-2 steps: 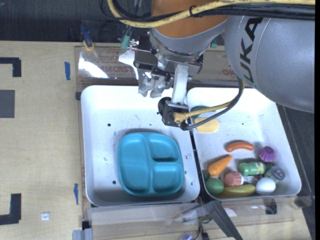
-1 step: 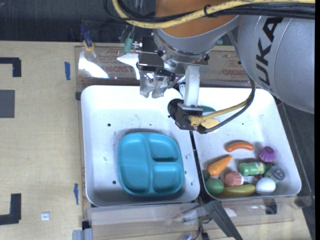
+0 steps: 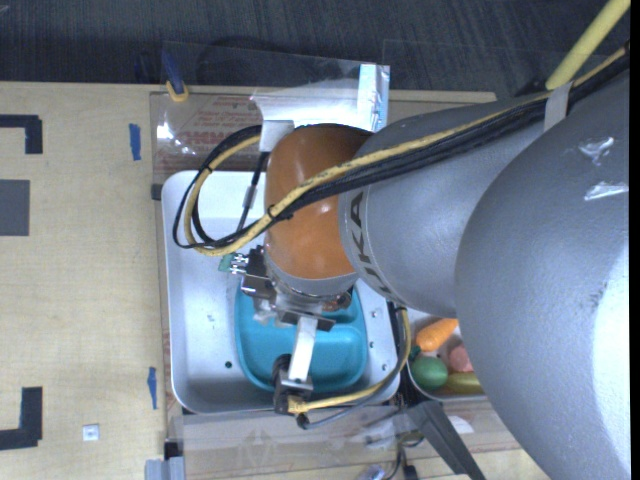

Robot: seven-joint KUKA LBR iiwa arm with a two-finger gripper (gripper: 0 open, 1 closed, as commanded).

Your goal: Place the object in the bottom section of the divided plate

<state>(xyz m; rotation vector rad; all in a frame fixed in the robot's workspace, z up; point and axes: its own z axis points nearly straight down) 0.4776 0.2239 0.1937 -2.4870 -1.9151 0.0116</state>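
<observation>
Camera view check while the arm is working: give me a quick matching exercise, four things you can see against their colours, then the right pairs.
Things:
1. Divided plate
2. Band above the wrist
3. Bin under the arm
4. Round toy piece in the bin on the right

Colours:
A. White
B. Green
C. Teal blue
D. Orange

Pairs: 1-C, 2-D, 3-A, 4-B

The end effector hangs over the divided plate.
</observation>
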